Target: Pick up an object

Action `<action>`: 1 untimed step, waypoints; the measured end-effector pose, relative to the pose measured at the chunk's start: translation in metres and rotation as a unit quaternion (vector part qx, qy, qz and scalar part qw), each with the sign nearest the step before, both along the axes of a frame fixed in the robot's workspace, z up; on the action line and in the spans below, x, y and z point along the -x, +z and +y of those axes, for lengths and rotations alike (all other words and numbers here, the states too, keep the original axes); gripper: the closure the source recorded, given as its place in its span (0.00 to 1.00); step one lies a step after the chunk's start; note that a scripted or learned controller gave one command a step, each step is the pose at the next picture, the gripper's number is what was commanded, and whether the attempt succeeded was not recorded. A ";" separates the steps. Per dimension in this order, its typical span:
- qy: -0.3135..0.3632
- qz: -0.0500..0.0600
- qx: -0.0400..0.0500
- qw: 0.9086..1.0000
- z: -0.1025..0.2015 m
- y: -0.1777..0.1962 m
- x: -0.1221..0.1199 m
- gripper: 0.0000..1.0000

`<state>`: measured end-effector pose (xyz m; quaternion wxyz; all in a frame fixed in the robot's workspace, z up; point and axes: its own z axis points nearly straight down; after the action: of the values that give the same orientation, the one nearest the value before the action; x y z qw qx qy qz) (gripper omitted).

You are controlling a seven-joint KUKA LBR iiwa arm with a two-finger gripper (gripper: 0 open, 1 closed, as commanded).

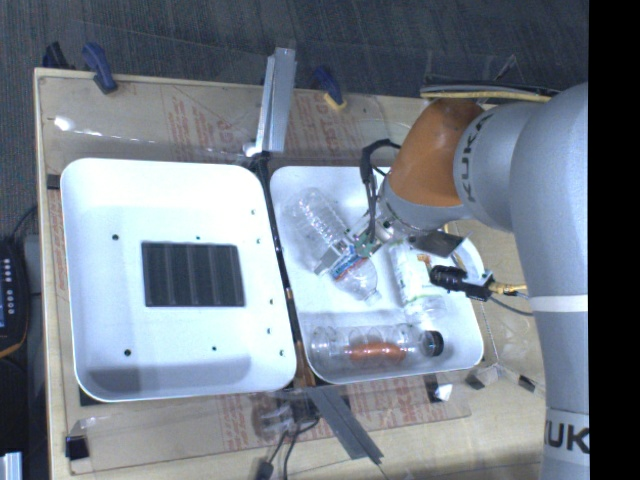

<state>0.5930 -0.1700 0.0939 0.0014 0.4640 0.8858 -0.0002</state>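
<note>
Here, clear, shiny plastic bottles (322, 223) lie in the smooth white right bin (470, 353) — the gripper (362, 246) touches them, its grip hidden.

Two shallow white bins sit side by side on the bench: the left bin (100, 268), well away from the gripper (350, 253), and the right bin (460, 353), into which the gripper reaches.

In the right bin I count about four clear plastic bottles, though they overlap and the count is hard to be sure of. One clear bottle (318, 218) lies just up and left of the gripper. A second, small bottle (360, 278) lies right under the fingertips. A third, white-labelled bottle (410, 278) lies just to the gripper's right. A fourth, long bottle (375, 347) with orange contents lies below the gripper along the bin's near wall.

The left bin holds one dark ribbed panel (193, 274).

Two blue clamps (100, 68) grip the bench's far edge, the other blue clamp (328, 84) up beyond the gripper.
</note>
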 end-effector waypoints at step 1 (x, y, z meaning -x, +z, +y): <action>0.002 0.000 0.000 1.000 0.000 0.011 -0.001 1.00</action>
<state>0.5939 -0.1701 0.1051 0.0019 0.4619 0.8869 -0.0003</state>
